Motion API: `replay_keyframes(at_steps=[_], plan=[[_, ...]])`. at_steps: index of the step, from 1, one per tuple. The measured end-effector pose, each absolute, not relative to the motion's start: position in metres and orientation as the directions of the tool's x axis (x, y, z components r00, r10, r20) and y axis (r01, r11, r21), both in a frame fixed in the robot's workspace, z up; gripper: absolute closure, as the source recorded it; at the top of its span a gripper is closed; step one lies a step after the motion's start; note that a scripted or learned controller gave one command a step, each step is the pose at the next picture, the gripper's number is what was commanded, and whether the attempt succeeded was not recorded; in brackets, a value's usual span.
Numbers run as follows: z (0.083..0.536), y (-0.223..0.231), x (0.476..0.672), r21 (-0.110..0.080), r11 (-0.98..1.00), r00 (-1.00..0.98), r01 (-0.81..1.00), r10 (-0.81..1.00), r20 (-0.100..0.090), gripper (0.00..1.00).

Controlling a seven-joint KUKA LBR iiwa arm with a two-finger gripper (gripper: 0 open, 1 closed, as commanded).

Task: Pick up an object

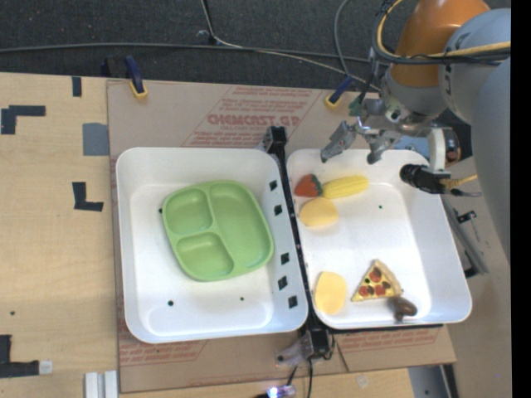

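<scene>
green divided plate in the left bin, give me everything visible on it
The light green plastic divided plate lies flat in the left shallow white bin, roughly centred and turned slightly askew to the bin's walls. It is a rounded rectangle with raised ridges splitting it into three compartments: two smaller ones toward the far side, one larger toward the near side. Nothing sits in them. It rests on the bin floor, apart from the walls.

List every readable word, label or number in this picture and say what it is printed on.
"CHEMCAST GP": red print, seen upside down, on the brown paper-faced board under the two white bins.
Smaller red lines around it on the same board: too blurred to read.
No other text is legible.
</scene>
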State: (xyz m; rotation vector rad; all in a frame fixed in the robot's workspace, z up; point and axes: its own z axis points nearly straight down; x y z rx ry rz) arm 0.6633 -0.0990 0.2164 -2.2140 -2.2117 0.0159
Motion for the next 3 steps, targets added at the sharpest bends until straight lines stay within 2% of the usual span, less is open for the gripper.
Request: replay_keyframes(at_steps=[1,3], plan=[[0.225,-0.099,0.666,-0.002,0.002,-0.002,1.000,1.000,0.000,0.00],[0.122,-0.118,0.666,-0.005,0.001,-0.001,1.000,1.000,-0.001,0.00]])
